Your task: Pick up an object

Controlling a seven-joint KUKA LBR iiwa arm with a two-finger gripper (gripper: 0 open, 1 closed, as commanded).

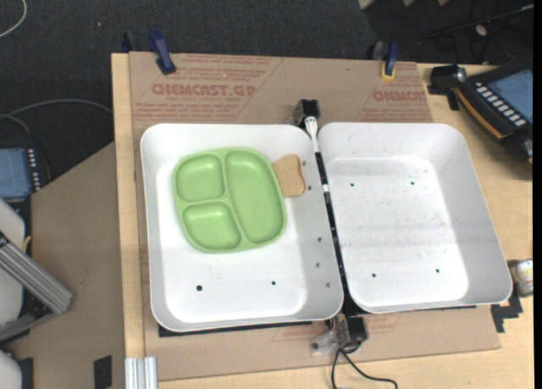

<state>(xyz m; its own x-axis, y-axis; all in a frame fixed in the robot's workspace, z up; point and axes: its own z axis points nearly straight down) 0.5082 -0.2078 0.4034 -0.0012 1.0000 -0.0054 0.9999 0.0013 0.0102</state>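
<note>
Lying in left bin [161,209]: green divided plate [229,199]; tan slice [290,175] touching its right edge.

The two bins, left [161,235] and right [474,209], looked like smooth white plastic with a soft sheen, the right one speckled with fine dark marks. In the left bin the green plate [229,199] seemed matt, moulded plastic, divided into three hollows. Beside it, touching its right rim, the tan piece [290,175] had a rough, porous, sponge-like face. The tabletop [212,82] at the upper middle of the frame was matt brown cardboard printed in red letters. The floor [102,6] at the upper left looked like dark, coarse carpet.
</note>
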